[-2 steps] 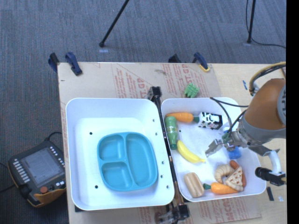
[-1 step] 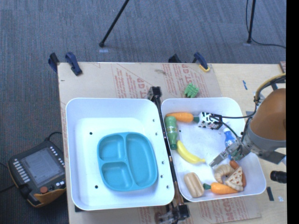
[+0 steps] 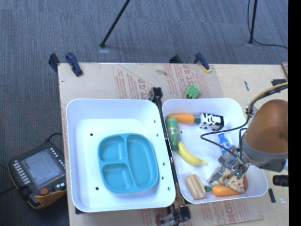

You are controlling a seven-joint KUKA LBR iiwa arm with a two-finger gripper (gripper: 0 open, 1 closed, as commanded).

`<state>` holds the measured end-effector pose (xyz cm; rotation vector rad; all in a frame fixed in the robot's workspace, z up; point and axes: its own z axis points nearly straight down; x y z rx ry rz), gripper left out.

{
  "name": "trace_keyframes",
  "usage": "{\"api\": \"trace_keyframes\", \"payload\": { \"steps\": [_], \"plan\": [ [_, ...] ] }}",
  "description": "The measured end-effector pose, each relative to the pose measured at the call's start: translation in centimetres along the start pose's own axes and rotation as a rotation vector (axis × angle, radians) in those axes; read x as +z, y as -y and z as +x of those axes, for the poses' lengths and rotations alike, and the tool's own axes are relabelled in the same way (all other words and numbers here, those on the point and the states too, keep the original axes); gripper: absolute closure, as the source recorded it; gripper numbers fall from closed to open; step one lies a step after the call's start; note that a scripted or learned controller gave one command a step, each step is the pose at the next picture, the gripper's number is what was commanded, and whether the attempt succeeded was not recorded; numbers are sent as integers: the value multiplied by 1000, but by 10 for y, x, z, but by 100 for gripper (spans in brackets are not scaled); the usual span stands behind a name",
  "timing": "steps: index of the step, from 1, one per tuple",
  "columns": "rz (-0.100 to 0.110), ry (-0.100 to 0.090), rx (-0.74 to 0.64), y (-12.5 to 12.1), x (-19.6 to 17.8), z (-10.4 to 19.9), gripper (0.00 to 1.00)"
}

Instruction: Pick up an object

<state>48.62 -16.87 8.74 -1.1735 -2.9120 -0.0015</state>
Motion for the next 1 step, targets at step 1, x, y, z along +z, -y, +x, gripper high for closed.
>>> {"api": "trace_keyframes", "payload": {
  "steps": [1],
  "plan": [
    [-1,2,-115,-25,0,1,0]
  ]
}}
